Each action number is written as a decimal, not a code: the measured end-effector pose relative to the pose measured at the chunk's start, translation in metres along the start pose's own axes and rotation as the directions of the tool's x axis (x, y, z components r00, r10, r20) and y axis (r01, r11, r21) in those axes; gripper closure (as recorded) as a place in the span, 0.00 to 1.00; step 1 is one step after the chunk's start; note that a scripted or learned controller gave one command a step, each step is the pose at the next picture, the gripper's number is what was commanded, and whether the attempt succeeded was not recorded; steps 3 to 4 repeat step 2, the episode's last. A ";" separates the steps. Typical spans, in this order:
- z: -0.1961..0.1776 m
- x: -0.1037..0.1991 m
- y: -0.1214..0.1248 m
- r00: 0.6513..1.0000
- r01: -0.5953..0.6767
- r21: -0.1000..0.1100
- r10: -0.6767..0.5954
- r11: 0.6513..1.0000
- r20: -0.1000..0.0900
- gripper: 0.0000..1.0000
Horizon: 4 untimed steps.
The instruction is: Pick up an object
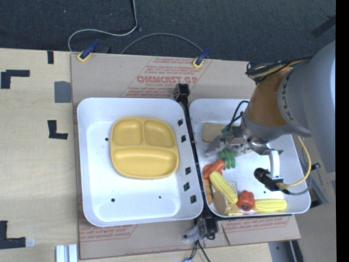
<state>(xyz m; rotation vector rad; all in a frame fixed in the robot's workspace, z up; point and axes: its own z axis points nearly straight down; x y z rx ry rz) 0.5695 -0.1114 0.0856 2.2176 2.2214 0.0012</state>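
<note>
Two shallow white bins sit side by side, the left bin (92,162) and the right bin (294,198); one yellow divided plate (144,148) lies in the left; the right holds two yellow corn cobs (222,185) (270,205), one green piece (228,159), one orange piece (211,169), one red piece (246,200), one tan piece (211,131).

I had one fixed camera to work from, mounted above the bench and looking down at a slant. It took in both white bins whole, the left bin (90,162) and the right bin (297,201), side by side in mid-frame on their cardboard sheet (158,78). Dark floor (218,10) ran along the top of the picture. The arm (297,100) came in from the right edge, looming large and near the lens.
</note>
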 end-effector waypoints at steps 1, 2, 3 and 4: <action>-0.010 0.000 0.000 1.000 0.000 -0.001 0.000 1.000 -0.001 1.00; -0.105 0.069 0.024 1.000 0.008 -0.007 -0.008 1.000 -0.003 1.00; -0.105 0.069 0.024 1.000 0.008 -0.007 -0.008 1.000 -0.003 1.00; -0.105 0.069 0.024 1.000 0.008 -0.007 -0.008 1.000 -0.003 1.00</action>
